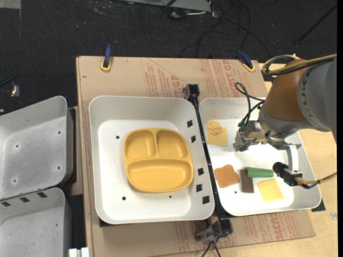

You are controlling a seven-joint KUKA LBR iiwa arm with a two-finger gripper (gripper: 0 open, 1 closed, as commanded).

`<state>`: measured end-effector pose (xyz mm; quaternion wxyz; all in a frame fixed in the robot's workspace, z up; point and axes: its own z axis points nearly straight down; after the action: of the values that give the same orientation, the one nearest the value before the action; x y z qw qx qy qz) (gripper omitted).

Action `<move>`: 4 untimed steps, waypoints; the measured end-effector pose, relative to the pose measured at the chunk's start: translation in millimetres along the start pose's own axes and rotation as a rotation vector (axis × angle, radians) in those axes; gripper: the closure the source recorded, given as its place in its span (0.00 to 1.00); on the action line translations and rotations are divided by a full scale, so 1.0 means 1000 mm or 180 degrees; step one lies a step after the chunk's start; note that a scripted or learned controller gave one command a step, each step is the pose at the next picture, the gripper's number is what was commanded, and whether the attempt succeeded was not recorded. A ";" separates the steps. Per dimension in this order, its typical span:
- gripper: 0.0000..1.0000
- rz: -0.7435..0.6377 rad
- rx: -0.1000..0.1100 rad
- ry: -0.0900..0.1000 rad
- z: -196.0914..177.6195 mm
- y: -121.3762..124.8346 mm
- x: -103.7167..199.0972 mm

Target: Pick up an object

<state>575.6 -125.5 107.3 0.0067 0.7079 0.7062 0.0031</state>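
1. The right bin (308, 199) holds all the loose pickable stuff: a pale tan waffle-looking piece (216, 133) at about 10 o'clock in the bin, an orange-brown toast-like slice (226, 175) at about 7 o'clock, a small dark brown block (246, 182) just right of that, a green stick-shaped piece (259, 172) touching the brown block's top end, and a yellow square slab (269, 189) at about 5 o'clock.
2. The gripper (244, 142) sits low over the bin's middle, just right of the waffle piece, at about 12 o'clock from the brown block. Honestly can't tell if the jaws are apart or together; it's a dark clump from this angle, and nothing visibly sits between them.
3. The arm (300, 103) comes in from 3 o'clock, its orange band (281, 98) right above the wrist.
4. The left bin (102, 143) has a yellow divided plate (158, 160) sitting in the middle, three compartments.
5. Both bins sit on a cardboard-covered bench (161, 71).
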 end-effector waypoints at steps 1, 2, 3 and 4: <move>1.00 -0.0017 0.0024 0.0012 -0.057 0.012 0.002; 1.00 -0.0015 0.0024 0.0011 -0.119 0.008 -0.001; 1.00 -0.0015 0.0040 0.0015 -0.121 0.009 -0.001; 1.00 -0.0029 0.0044 0.0021 -0.129 0.001 0.044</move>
<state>574.5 -80.5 236.1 -0.0005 0.7048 0.7094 0.0005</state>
